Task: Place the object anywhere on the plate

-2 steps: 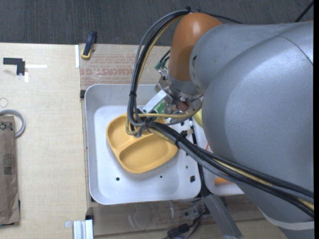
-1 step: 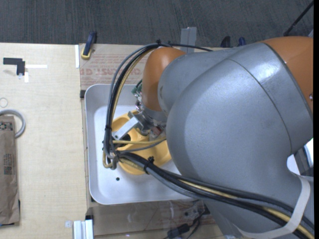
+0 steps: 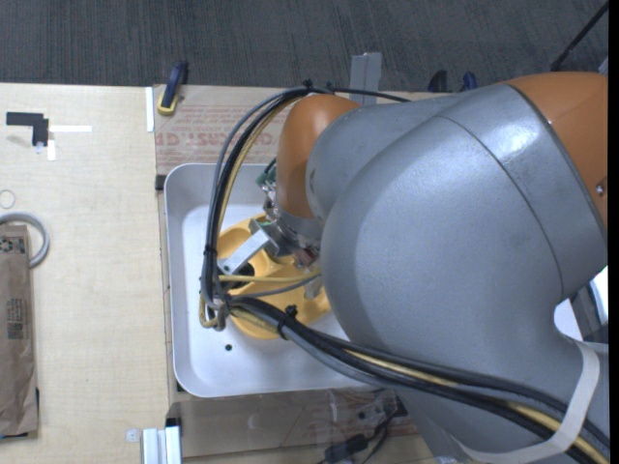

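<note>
- The arm (image 3: 455, 240), a smooth, rounded grey shell with an orange band, bulks over the bin's 3 o'clock side.
- Its gripper (image 3: 280, 238) hangs over the plate; its opening and any load are hidden, so I cannot tell.
- The plate (image 3: 253, 329), round and glossy yellow, lies mid-bin in the white bin (image 3: 184, 288).
- A flat brown paper bag (image 3: 14, 327) lies at the bin's 9 o'clock.
</note>
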Robot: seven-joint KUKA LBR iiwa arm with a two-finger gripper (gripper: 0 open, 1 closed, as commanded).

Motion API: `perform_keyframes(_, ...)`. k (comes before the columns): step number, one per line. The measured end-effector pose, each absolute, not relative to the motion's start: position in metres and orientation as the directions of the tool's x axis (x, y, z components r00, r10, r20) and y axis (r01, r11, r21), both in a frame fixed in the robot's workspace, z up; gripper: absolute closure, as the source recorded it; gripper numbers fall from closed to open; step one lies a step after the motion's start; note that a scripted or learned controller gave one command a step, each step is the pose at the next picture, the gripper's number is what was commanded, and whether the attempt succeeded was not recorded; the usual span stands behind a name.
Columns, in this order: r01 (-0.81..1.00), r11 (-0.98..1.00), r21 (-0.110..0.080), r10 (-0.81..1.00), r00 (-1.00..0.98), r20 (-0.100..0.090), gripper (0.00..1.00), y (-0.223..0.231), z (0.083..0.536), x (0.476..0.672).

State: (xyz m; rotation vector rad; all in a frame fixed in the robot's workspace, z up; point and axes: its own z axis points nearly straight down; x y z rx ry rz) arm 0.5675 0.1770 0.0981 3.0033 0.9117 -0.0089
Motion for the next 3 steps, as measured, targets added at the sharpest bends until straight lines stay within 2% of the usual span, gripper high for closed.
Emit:
perform_keyframes(1, 0.259, -0.966, 0.0, 0.259, 0.966, -0.01, 0.0, 0.2042, 0.088, 0.6309)
perform_keyframes(2, 0.251, -0.968, -0.001, 0.251, 0.967, -0.041, 1.0, 0.1978, 0.0943, 0.6279)
perform_keyframes(3, 0.255, -0.967, 0.0, 0.255, 0.967, -0.028, 0.0, 0.1998, 0.0949, 0.63)
